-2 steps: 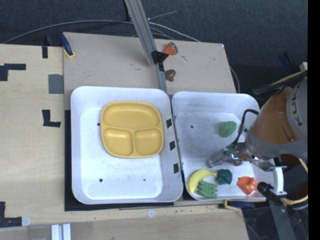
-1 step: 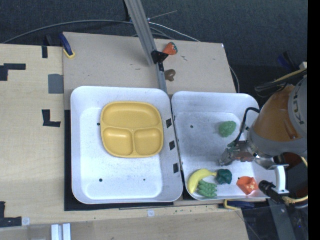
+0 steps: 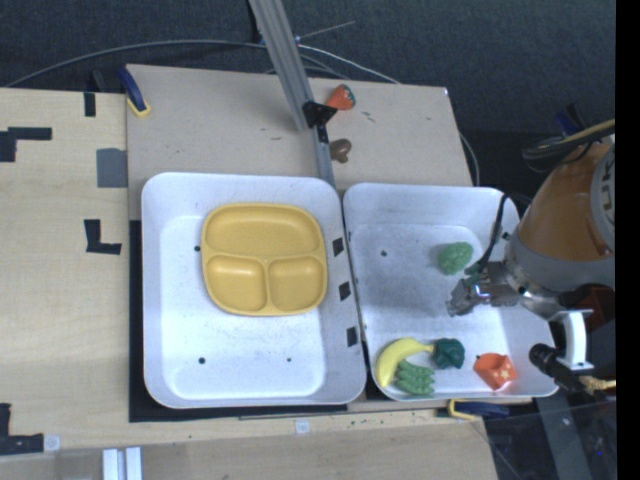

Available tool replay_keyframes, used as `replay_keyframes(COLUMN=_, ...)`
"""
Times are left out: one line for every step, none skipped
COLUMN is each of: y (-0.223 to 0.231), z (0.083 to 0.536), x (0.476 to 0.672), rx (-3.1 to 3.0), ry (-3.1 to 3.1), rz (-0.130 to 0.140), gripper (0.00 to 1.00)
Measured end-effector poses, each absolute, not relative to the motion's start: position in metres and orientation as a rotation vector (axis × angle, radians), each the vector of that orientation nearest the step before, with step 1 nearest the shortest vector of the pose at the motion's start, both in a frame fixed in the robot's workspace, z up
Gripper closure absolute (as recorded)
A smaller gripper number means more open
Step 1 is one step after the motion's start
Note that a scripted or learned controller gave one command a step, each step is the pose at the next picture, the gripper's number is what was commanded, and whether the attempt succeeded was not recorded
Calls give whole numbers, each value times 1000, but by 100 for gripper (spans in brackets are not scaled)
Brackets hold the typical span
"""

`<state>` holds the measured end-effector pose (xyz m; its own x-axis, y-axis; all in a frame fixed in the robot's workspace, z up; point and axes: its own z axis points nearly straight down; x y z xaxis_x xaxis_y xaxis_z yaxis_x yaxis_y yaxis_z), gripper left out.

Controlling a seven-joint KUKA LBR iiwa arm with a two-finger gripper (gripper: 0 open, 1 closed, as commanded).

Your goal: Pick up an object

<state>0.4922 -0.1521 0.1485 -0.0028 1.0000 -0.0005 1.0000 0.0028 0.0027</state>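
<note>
The right white bin (image 3: 400, 208) holds several toy foods. A light green lumpy piece (image 3: 454, 257) lies toward its right side. Along the front wall sit a yellow banana (image 3: 397, 353), a green bumpy piece (image 3: 416, 377), a dark teal piece (image 3: 449, 352) and an orange-red piece (image 3: 494, 369). My gripper (image 3: 466, 298) hangs over the bin's right part, just below the light green piece and above the teal one. Nothing shows between its fingers.
The left white bin (image 3: 170, 288) carries a yellow three-compartment plate (image 3: 265, 258). A grey pole (image 3: 285, 53) rises from the bench behind the bins, with a small orange item (image 3: 342, 96) beside it. The arm's orange band (image 3: 565, 213) stands over the right bin's right wall.
</note>
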Motion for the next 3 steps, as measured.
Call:
replay_keyframes(y=-146, z=210, x=494, rx=2215, ry=2221, rz=4, gripper=100)
replay_keyframes(y=-146, z=263, x=495, rx=2216, ry=2220, rz=4, gripper=100)
replay_keyframes(y=-95, z=267, x=513, rx=2215, ry=2230, rz=2, gripper=100)
